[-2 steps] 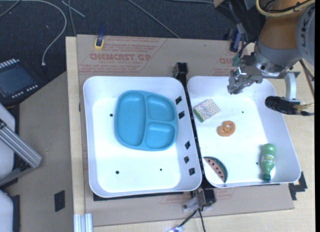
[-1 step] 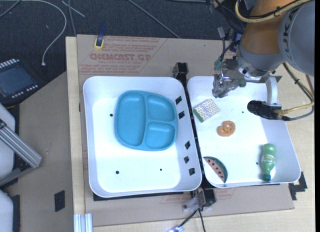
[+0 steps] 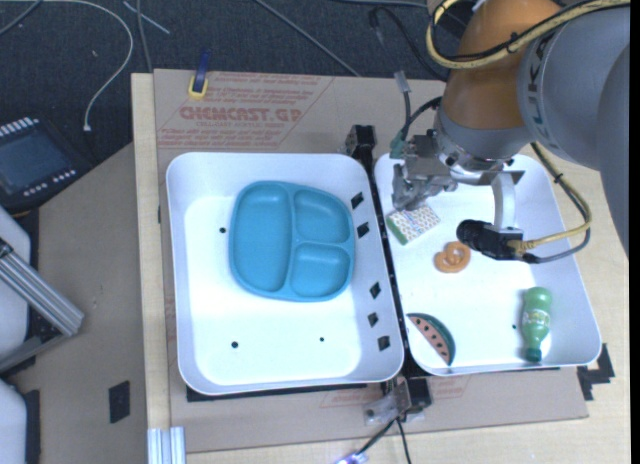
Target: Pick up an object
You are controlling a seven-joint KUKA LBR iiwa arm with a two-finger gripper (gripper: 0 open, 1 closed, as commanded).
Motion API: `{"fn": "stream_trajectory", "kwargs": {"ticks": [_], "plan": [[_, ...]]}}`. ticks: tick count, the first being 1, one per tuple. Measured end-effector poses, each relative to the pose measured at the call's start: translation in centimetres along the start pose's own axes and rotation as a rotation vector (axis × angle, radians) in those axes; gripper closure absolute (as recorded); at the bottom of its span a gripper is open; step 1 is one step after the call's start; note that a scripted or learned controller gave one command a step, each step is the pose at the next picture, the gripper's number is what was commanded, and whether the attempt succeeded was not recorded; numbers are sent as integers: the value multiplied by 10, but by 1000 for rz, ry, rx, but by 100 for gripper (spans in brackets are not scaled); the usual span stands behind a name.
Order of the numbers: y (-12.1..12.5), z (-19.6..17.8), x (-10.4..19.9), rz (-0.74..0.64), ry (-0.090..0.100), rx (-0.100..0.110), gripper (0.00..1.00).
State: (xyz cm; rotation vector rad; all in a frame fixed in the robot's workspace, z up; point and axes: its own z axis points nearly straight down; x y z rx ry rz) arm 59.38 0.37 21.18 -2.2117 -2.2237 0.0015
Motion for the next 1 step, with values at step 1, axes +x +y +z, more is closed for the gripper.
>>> {"fn": "stream_trajectory", "kwargs": {"ticks": [1], "plan": [[-23, -15, 45, 0, 0, -2, 100]]}}
